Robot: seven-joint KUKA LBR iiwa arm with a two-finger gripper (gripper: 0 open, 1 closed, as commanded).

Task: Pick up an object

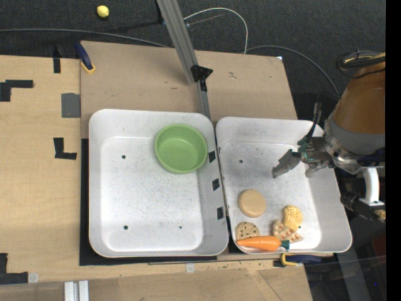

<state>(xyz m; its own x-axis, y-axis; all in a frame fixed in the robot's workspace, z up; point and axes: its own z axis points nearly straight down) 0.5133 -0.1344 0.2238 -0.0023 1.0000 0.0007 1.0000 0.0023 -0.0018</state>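
Note:
My gripper (294,169) hovers over the upper right part of the right bin (250,137), open, with nothing between its fingers. Below it, near the bin's front, lie a round tan biscuit (252,202), a brown cookie (247,230), an orange carrot (266,243) and a yellow corn piece (291,216) with a small pale waffle-like piece (285,232) beside it. A green bowl (181,148) stands upright in the left bin (113,187), at its back right.
A grey metal pole (178,30) slants from the top of the view to the bins' shared back edge. Cables (238,21) lie behind the bench. A small yellow ball (103,10) rests on the dark floor at the top left.

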